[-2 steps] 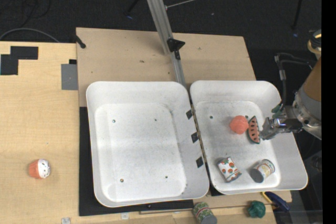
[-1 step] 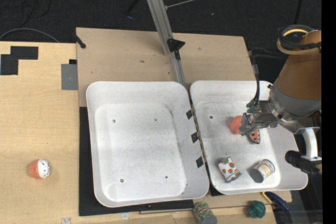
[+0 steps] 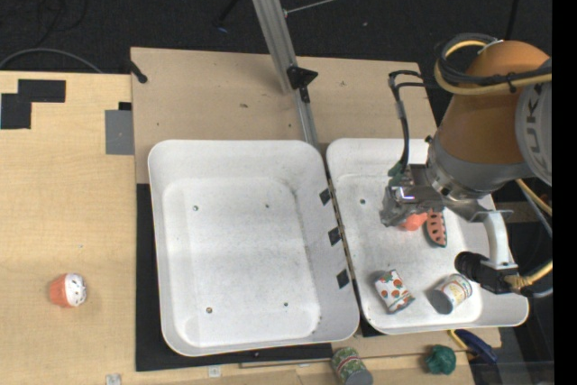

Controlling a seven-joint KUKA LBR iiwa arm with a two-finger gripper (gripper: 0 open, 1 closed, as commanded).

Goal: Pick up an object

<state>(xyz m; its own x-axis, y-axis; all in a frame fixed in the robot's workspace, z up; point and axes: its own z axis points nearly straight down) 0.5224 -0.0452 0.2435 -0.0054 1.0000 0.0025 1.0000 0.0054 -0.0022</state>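
A pale wooden bench (image 3: 225, 86) holds two shallow white bins side by side, and the floor behind it is dark.

Closest to us, a green lump (image 3: 440, 360) and a small tin (image 3: 347, 365) sit on the bench edge, outside the bins. The left bin (image 3: 171, 167) comes next. In the near end of the right bin (image 3: 352, 153) there is a little white box with red spots (image 3: 392, 291) and a small can lying on its side (image 3: 451, 293).

A bit farther back, the gripper (image 3: 397, 205) is low in the right bin. A small orange-red thing (image 3: 414, 222) lies just beside it, maybe touching it. I cannot tell if the gripper is open or closed, and I cannot see it holding anything.

What could go wrong? The orange-red thing looks small and round, so it may roll or pop away when squeezed. A red flat piece with dark spots (image 3: 436, 228) lies right next to it and could get pushed or grabbed by mistake. The gripper may also close beside the thing and come up with nothing.

The orange-red thing is bright, smooth-looking and partly hidden by the gripper.

Farthest back, a long metal bar (image 3: 269, 13) leans over the bench.
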